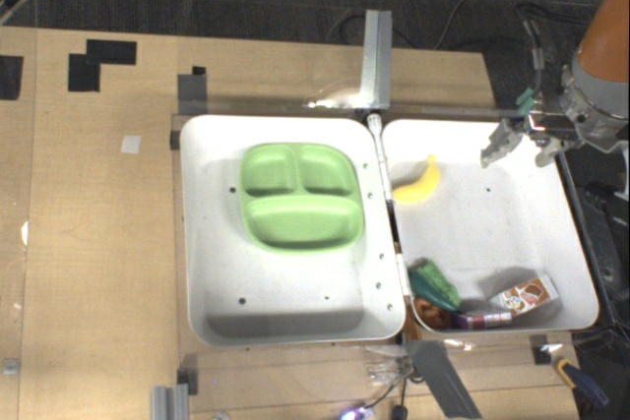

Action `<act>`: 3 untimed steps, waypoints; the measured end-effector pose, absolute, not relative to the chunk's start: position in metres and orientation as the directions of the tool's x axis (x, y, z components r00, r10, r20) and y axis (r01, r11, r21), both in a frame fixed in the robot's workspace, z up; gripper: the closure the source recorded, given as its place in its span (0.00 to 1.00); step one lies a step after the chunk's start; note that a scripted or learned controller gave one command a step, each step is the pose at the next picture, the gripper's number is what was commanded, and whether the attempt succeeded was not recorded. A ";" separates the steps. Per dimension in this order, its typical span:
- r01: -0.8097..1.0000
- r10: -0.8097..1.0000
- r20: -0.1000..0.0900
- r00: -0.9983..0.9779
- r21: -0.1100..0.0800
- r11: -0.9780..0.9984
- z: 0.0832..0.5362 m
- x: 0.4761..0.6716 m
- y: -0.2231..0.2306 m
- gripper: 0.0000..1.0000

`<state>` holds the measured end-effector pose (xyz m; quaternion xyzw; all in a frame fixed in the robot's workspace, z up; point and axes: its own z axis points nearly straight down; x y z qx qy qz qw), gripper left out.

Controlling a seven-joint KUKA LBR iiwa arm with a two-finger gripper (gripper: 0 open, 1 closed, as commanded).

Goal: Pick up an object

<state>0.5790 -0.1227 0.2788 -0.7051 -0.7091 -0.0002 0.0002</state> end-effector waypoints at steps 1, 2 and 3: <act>0.990 0.990 -0.001 -0.139 0.004 0.139 0.184 0.633 -0.098 0.00; 0.996 0.996 -0.002 -0.093 0.010 0.094 0.088 0.667 -0.123 0.00; 0.965 0.965 -0.004 -0.263 0.013 0.263 0.091 0.622 -0.085 0.00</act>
